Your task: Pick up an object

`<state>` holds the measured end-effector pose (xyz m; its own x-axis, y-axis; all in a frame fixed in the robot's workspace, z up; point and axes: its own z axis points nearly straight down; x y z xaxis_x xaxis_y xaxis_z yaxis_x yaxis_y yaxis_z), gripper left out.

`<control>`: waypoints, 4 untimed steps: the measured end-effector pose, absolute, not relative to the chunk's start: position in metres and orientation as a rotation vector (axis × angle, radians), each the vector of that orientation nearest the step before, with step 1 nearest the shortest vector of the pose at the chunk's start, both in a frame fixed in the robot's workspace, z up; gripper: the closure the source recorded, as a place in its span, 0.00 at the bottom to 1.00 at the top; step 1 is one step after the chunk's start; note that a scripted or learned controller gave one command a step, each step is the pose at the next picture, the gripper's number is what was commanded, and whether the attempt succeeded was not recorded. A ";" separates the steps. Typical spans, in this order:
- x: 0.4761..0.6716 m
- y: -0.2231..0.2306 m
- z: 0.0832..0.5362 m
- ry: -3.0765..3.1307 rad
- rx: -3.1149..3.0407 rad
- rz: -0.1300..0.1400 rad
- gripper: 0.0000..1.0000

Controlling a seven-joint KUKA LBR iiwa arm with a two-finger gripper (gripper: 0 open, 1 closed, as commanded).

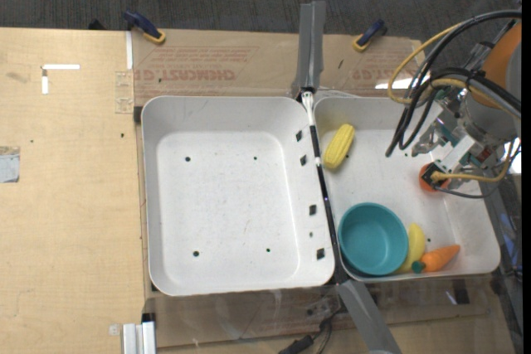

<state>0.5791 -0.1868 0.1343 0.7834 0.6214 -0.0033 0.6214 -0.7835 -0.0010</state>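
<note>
While the arm [498, 87] reaches in from the right edge of the frame, its gripper [448, 166] hangs low over the right side of the right bin [377, 170], wrapped in black and yellow cables [419, 87]. Whether the gripper is spread or pressed together cannot be told, since cables and the wrist hide its tip. A small orange-red object [430, 177] sits just beside or under the gripper; contact cannot be judged. In the upper left part of that bin a toy corn cob [338, 145] lies near the dividing wall. At the lower edge of the bin stands a teal bowl [373, 239], with a yellow piece [416, 241] touching its right side and a toy carrot [438, 259] just beyond, in the lower right corner. To the left lies the left bin [228, 195]. Two clamps [143, 26] grip the cardboard at the top.
</note>
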 end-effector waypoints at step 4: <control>0.518 -0.173 0.152 1.052 2.960 -0.006 0.00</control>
